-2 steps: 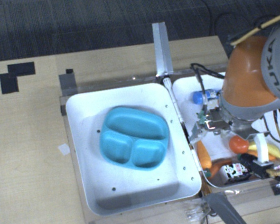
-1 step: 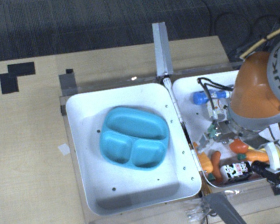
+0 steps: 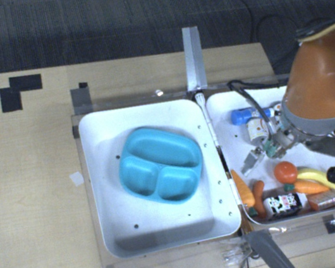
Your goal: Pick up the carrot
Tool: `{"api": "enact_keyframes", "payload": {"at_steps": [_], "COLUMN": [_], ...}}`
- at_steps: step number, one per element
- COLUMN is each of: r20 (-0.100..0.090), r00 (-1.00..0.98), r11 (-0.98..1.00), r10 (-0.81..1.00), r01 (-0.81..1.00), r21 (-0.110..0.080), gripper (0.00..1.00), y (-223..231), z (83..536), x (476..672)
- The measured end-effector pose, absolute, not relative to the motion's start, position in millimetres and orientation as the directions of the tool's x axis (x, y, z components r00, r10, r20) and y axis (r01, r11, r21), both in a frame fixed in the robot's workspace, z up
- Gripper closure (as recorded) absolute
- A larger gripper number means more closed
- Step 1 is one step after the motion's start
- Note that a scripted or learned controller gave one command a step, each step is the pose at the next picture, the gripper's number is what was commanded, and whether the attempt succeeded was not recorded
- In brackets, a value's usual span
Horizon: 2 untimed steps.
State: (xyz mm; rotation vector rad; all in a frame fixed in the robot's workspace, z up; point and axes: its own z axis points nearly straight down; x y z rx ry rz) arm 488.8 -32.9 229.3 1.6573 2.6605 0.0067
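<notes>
Hovering with its fingers spread and nothing between them, the gripper (image 3: 256, 157) should drop toward the lower left of the right bin (image 3: 239, 106), where the carrot (image 3: 243, 190) lies against the wall beside a dark bottle (image 3: 284, 203).

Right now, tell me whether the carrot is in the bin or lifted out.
In the bin. The carrot lies against the right bin's left wall, apart from the gripper.

The grey arm (image 3: 328, 79) with its orange band enters from three o'clock, its hand (image 3: 256, 157) pointing toward eight o'clock.
</notes>
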Motion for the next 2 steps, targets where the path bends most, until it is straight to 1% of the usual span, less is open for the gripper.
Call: {"api": "enact_keyframes", "payload": {"at_steps": [1,2], "r20": [-0.003,-0.001], "r00": [-0.345,-0.596], "r11": [0.345,0.596], "r10": [0.938,0.803], "r01": [0.938,0.803], "r21": [0.006,0.003], "gripper": [0.00,0.00], "y": [-18.4,-8.7], "z": [258.1,184.3], "x": [498.5,511.0]}}
